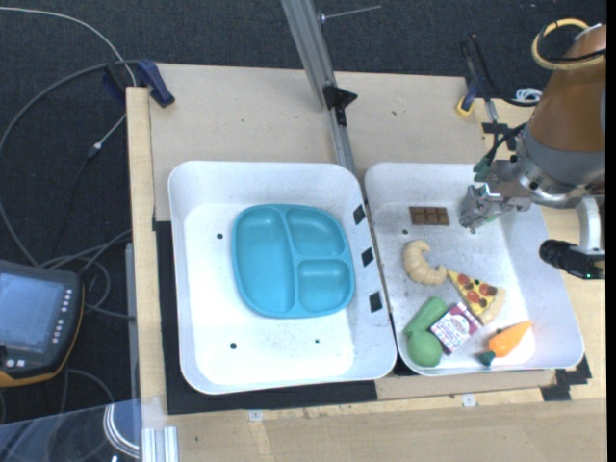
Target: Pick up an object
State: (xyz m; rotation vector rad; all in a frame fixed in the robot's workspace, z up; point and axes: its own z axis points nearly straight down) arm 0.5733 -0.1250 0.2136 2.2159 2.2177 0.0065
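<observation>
jaws (478,210): grip unclear | beside: chocolate bar (429,217) | nearby: croissant (423,263), pizza slice (478,295)

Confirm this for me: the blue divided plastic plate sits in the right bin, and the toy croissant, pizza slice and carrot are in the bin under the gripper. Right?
Not quite. The camera view shows the blue divided plastic plate in the left white bin, not the right one. The rest holds: the tan toy croissant, the toy pizza slice and the orange toy carrot lie in the right white bin, where the gripper hangs.
</observation>
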